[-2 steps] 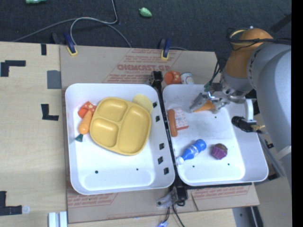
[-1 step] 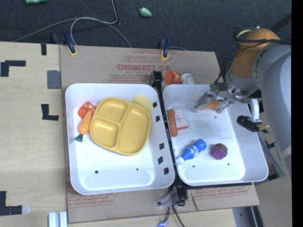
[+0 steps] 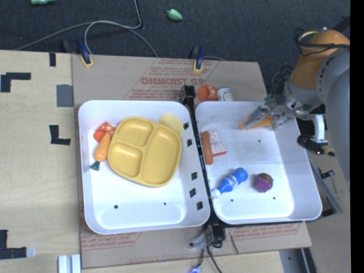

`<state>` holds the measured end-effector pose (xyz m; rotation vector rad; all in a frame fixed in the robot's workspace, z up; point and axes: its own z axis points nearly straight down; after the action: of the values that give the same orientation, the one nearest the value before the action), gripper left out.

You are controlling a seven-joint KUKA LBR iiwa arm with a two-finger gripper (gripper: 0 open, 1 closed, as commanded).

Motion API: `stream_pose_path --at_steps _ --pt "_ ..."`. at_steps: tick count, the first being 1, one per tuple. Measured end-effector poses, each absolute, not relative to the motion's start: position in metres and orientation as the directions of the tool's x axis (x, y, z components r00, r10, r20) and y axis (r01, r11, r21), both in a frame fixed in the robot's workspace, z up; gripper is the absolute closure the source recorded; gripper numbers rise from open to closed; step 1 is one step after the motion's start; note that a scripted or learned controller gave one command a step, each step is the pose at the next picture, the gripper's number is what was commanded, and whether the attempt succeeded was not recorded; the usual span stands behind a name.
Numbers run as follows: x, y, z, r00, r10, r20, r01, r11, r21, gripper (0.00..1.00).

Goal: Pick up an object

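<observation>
Nearest me in the right bin (image 3: 296, 206), I see a purple ball (image 3: 263, 182) beside a blue bottle (image 3: 232, 181). Farther back, the gripper (image 3: 254, 120) hangs low, fingers clenched on an orange carrot (image 3: 251, 124), arm bent in from the right.

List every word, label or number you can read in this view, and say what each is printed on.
"CHEMCAST" in red capitals: on the brown cardboard sheet under the bins, above the left bin.
Smaller red print around and below it on the sheet: too blurred to read.
Red print on the cardboard edge below the right bin: too small to read.
Blue bottle: no legible label.
</observation>
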<state>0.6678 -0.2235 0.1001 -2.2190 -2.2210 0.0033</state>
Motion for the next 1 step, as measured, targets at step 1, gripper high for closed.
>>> stream_pose_path --at_steps 1 --pt "0.5536 -0.1412 0.0861 -0.001 1.000 0.002 1.000 0.001 -0.001 0.00"
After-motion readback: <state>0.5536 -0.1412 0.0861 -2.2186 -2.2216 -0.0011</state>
